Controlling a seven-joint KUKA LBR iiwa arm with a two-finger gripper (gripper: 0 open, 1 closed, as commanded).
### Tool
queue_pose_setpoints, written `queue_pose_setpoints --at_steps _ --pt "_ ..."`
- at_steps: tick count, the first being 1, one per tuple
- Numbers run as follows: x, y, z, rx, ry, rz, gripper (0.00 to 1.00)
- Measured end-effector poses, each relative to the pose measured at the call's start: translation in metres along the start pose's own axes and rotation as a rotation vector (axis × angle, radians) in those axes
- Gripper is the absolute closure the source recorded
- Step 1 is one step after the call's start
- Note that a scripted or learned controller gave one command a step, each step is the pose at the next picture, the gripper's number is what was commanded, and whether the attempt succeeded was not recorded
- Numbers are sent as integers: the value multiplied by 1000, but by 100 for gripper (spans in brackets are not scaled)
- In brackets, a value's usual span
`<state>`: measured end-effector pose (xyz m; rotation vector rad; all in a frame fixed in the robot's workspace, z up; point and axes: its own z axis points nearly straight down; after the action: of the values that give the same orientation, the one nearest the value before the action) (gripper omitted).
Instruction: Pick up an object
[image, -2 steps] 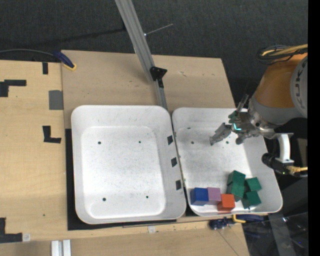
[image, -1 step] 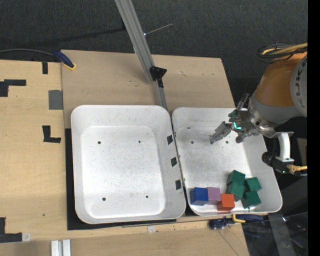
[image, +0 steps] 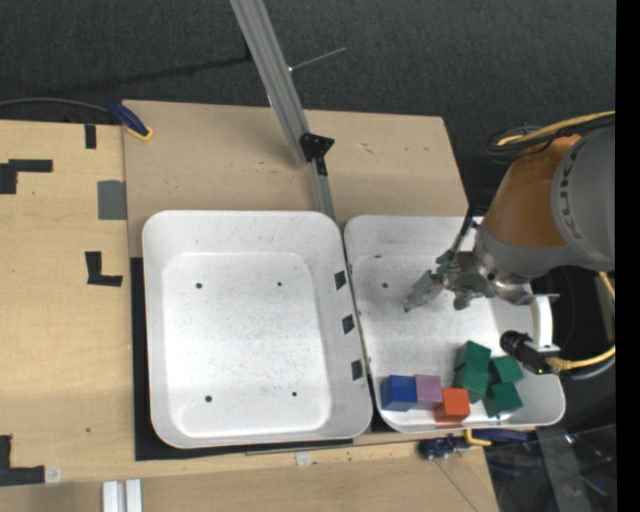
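Note:
In the right bin (image: 400, 240), my gripper (image: 435, 302) hovers over the bare middle of the floor, open, with nothing between its fingers. One finger (image: 415, 298) slants down to the left and the other sits near the wrist. Along the bin's front edge lie a blue block (image: 400, 391), a pale purple block (image: 428, 387) and an orange block (image: 455, 403), close together. Just to their right is a cluster of dark green blocks (image: 488, 372). All of them lie well in front of the gripper, apart from it.
The left bin (image: 240, 320) stands beside the right one, divided from it by a shared rim with black clips. A metal pole (image: 285, 85) slants in from the top. The arm's orange band (image: 525, 205) and cables hang over the right bin's right edge.

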<state>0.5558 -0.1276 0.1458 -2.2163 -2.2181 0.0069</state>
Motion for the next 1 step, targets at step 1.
queue_pose_setpoints --at_steps 1 --pt "1 -2 55 0 -1 0 0"
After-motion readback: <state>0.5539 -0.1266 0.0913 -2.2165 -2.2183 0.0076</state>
